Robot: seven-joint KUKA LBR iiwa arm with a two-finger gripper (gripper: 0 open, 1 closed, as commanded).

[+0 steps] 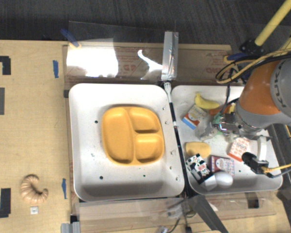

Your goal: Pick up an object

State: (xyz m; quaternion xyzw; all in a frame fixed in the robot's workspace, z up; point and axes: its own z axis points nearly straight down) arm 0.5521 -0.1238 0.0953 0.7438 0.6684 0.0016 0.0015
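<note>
You were looking down on a tan bench (29, 130) that carried two shallow white bins side by side. The left bin (82, 144) was the larger in your view, and a yellow divided tray (132, 134) sat at its middle, with one long compartment on the left and two smaller ones on the right.

The grey arm (266, 98) with its orange band reached in from your right over the right bin (271, 178). Its gripper (222, 125) hung low above the clutter in the upper middle of that bin; you could not tell whether it was spread or closed, since the wrist hid the tips.

In the right bin, a yellow banana (206, 102) lay near the far wall. Just below it sat a small carton (194, 116) with orange and blue on it, its print too blurred to read. A pale yellow lump (198, 148) rested at the bin's middle left. Toward the near wall, a black-and-white patterned box (197, 166) touched a dark red packet (222, 164) whose lettering you could not make out, and a white rounded object (222, 180) lay just in front of them. A red-and-white card (239, 148) sat under the wrist, its writing unreadable.

Off to the left, on the bare bench, a curled tan toy (34, 189) lay well apart from both bins. Black tape marks (2, 64) and blue tape strips (55, 68) marked the bench top.
</note>
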